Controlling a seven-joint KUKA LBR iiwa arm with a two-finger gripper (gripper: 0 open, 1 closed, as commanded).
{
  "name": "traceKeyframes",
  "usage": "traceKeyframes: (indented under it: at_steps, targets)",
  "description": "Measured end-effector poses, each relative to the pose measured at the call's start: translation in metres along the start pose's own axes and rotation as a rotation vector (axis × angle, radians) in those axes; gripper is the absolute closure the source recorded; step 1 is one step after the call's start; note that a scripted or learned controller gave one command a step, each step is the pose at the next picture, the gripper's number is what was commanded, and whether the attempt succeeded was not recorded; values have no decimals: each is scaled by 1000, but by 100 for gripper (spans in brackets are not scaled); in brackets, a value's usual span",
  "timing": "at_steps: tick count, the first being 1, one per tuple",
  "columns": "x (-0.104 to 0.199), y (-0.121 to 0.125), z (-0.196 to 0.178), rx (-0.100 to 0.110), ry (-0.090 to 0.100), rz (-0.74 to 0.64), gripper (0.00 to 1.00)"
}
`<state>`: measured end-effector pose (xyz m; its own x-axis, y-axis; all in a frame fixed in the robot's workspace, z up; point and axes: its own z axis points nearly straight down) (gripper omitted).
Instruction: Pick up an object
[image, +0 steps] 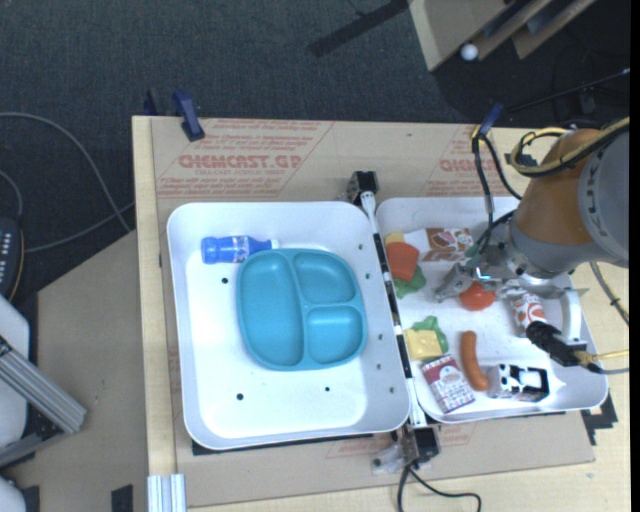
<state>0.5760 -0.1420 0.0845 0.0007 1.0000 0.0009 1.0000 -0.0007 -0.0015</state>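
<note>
Claw (468, 283) is down inside the right bin (585, 400), mid-right of frame, tips just beside a small red toy (479, 297), maybe touching it. Can't tell from up here whether it's spread or closed, and nothing is visibly held in it.

Around it, all in the right bin:
- red-orange veg piece (402, 260) up-left of the claw
- printed card (448, 240) above it
- green-and-yellow piece (425, 338) below-left
- sausage (473, 360) below
- dark red packet (449, 383) at the lower edge
- black-and-white item (523, 380) at lower right

My read: target is the red toy, since that's what the tips sit over.

Risks:
- Toy is small and low; a slightly offset close would squirt it sideways, not trap it.
- The wrist hides that spot from the camera, so a missed grab would be hard to confirm.
- Cables (545, 340) hang off the wrist close to the bin's right-hand contents; could drag something on the lift.

Arm pose: comes in from right of frame, orange band (555, 195) above, wrist bent down-left into the bin.

Left bin (190, 330) holds a blue divided plate (300, 305) and a blue bottle (232, 248), well apart from the claw.
</note>
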Motion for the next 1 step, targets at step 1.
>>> traceKeyframes:
  at_steps: [1]
  targets:
    - [0,0,-10,-2,0,1,100]
